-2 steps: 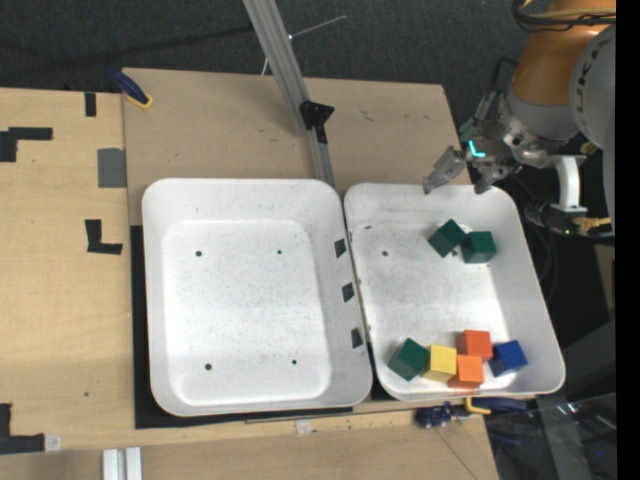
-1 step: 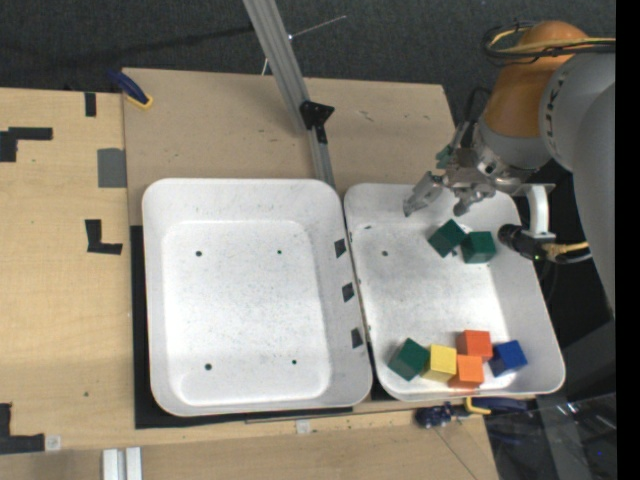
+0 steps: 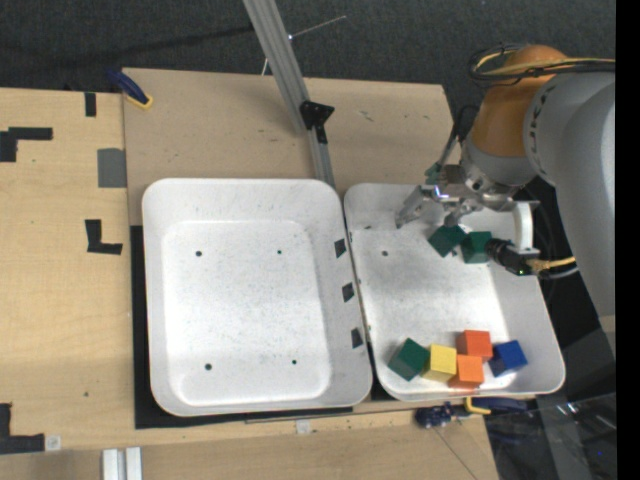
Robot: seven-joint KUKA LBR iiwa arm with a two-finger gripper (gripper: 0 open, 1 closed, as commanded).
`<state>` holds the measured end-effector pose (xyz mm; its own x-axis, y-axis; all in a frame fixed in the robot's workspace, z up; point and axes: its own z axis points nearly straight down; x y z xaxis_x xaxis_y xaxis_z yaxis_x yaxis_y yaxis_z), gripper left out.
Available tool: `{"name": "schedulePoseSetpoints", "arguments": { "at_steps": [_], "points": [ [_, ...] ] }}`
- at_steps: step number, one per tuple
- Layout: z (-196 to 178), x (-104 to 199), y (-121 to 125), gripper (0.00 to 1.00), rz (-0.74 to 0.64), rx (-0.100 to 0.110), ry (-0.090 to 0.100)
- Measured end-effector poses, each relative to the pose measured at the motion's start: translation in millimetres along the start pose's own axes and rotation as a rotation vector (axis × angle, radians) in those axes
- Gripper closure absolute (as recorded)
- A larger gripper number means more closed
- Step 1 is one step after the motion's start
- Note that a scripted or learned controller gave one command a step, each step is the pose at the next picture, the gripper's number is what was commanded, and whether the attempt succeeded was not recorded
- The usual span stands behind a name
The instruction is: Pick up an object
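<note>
Camera view, looking down on the table [image 3: 250, 118] with two white bins side by side. Left bin [image 3: 160, 218] to the left, right bin [image 3: 540, 338] beside it. Grey arm [image 3: 575, 148] reaching in from the right, orange band above the wrist. End effector [image 3: 440, 206] hanging over the far part of the right bin. Whether released or clenched, impossible to tell from here. Dark green piece [image 3: 460, 242] just beside and slightly nearer than the end effector; touching it or lying on the bin floor, unclear. Well apart, in the near right corner of the right bin, a cluster: green block [image 3: 407, 358], yellow block [image 3: 442, 359], two orange blocks [image 3: 471, 356], blue block [image 3: 508, 356].
</note>
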<state>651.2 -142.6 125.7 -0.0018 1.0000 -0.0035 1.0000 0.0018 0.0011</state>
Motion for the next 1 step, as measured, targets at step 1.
{"name": "schedulePoseSetpoints", "arguments": {
  "at_steps": [1],
  "points": [
    [14.8, 0.9, 1.6, 0.0, -0.001, -0.004, 0.002]
  ]
}}
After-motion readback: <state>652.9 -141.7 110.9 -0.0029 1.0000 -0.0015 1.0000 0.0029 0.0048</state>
